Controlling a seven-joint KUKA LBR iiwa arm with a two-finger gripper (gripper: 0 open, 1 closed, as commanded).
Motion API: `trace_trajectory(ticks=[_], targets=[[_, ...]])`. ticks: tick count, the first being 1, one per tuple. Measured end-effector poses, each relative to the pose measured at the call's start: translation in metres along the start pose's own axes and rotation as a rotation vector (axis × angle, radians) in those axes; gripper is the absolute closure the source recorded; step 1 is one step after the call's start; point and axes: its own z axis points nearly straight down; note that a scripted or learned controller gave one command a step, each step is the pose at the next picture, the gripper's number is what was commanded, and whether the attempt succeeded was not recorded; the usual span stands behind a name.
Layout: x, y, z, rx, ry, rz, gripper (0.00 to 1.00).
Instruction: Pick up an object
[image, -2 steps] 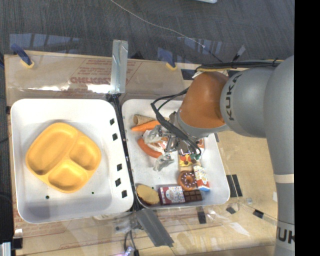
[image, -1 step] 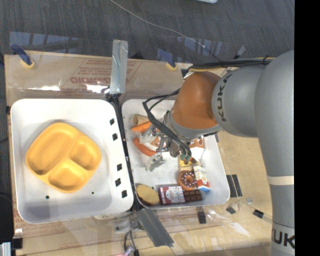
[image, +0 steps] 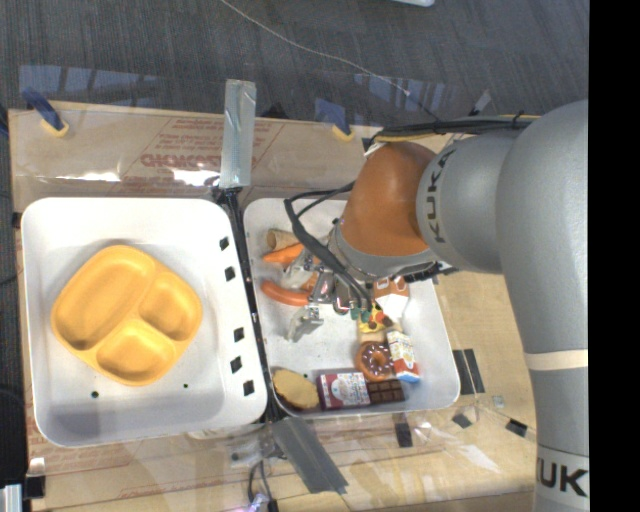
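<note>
The arm reaches down into the right bin of toy food.

The big grey arm (image: 500, 200) comes in from 3 o'clock. The left bin (image: 40, 400) has a yellow tray (image: 127, 312) in it. The right bin (image: 440, 350) is full of toys. The gripper (image: 305, 322) hangs low near the middle of it, and I cannot tell how it is set. An orange sausage (image: 285, 293) lies just beside it at 10 o'clock. A donut (image: 377, 359) sits near, at 4 o'clock. Nothing looks lifted yet, so the pick is not done.
</note>
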Motion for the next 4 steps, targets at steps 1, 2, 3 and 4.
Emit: trace_trajectory(ticks=[1, 2, 3, 4], targets=[[-0.004, 0.003, 0.0, 0.0, -0.001, 0.038, 0.0], [-0.005, 0.001, 0.0, 0.0, -0.003, 0.13, 0.0], [-0.016, 0.006, 0.0, 0.0, 0.0, 0.367, 0.0], [-0.015, 0.004, 0.0, 0.0, 0.0, 0.498, 0.0]])
